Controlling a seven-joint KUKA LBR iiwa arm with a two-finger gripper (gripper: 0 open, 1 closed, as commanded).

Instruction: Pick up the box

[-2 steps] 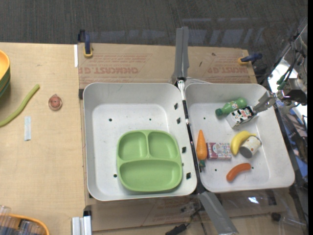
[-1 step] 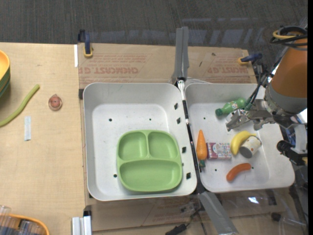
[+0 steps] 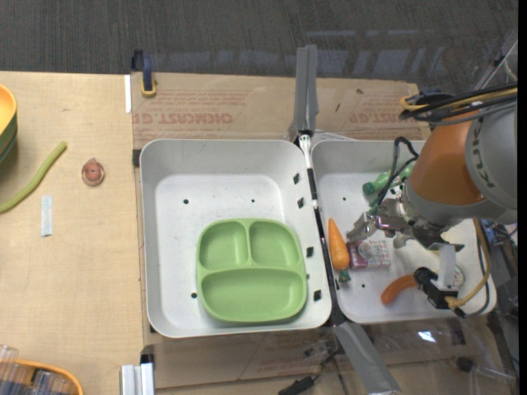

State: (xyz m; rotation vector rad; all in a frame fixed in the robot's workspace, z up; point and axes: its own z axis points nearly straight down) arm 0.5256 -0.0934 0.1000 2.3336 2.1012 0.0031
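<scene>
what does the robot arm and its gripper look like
The arm is a thick rounded grey body with a broad orange band above the wrist. Yellow and black cables run along it. The gripper is a small silver metal assembly.

The grey arm (image 3: pixel 494 151) reaches in from the right, its orange band (image 3: pixel 442 171) sitting just above the wrist. The wrist bends down and to the left, carrying the end effector (image 3: pixel 372 225) low. The arm's bulk hides much of the wrist.
</scene>
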